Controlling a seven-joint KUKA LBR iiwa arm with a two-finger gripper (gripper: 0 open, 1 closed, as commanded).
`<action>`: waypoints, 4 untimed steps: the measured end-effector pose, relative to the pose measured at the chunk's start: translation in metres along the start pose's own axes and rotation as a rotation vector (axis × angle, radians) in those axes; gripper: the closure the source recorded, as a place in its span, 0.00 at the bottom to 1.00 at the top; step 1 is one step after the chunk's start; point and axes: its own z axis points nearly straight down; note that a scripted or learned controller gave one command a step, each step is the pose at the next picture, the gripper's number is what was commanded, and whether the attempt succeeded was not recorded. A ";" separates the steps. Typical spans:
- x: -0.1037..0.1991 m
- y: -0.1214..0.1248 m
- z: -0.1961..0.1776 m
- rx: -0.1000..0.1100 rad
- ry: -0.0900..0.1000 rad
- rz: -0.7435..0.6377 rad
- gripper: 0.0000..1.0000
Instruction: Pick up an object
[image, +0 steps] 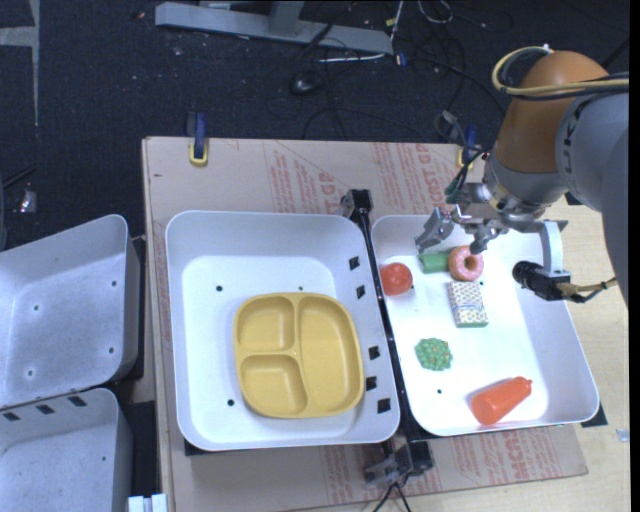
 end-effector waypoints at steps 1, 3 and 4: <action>0.000 0.000 0.060 -0.010 -0.007 0.005 0.00; 0.000 0.001 0.080 -0.006 -0.001 0.004 1.00; 0.005 -0.003 0.035 -0.009 -0.001 0.002 1.00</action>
